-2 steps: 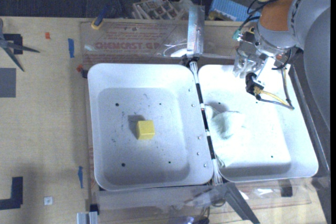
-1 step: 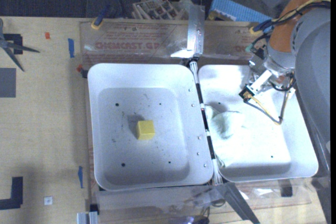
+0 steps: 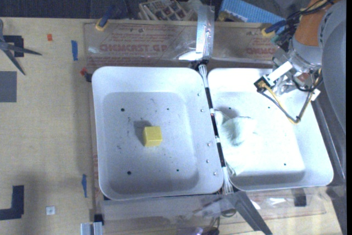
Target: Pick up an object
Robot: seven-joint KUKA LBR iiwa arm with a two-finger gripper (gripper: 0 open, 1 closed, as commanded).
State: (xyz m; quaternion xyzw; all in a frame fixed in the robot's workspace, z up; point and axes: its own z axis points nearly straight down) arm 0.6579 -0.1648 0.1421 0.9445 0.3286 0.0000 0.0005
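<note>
Arm hanging over the right bin, block waiting in the left.

The yellow block (image 3: 153,136) is lying alone near the middle of the left bin (image 3: 110,85), probably awaiting a pick. The gripper (image 3: 286,82) is hovering over the far right corner of the right bin (image 3: 313,173), wrist tilted; whether its jaws are released or clenched, I cannot tell. A pale soft lump (image 3: 237,128) is resting by that bin's left edge.

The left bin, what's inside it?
Inside the left bin a small yellow block lies near the middle of the floor, along with a few dark specks. What is beneath the block is covered. The gripper is over the right bin.
</note>
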